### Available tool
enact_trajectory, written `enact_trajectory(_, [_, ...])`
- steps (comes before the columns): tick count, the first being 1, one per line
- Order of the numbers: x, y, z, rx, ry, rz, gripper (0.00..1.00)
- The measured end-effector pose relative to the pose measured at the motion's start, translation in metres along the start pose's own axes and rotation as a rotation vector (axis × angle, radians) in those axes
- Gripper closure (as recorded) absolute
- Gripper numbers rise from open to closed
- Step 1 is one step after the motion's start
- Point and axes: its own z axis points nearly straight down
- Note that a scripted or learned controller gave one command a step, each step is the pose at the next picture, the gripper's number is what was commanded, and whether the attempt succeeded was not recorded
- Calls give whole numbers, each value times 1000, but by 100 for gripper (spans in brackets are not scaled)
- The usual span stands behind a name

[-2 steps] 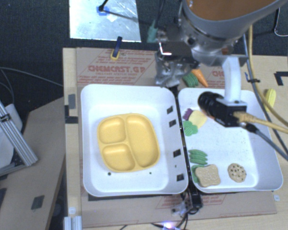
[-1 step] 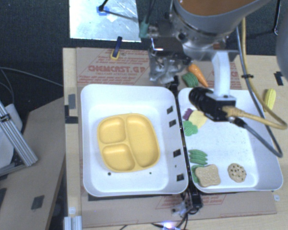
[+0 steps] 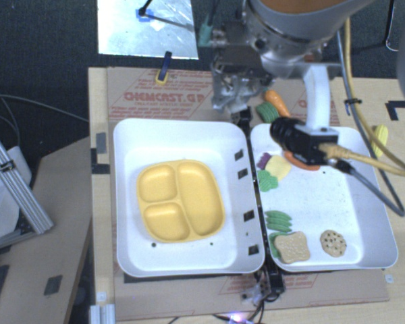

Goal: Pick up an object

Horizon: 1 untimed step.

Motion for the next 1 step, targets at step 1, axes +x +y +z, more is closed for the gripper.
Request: enact_trajectory(1, [0,0,-11,-2,1,-5,100])
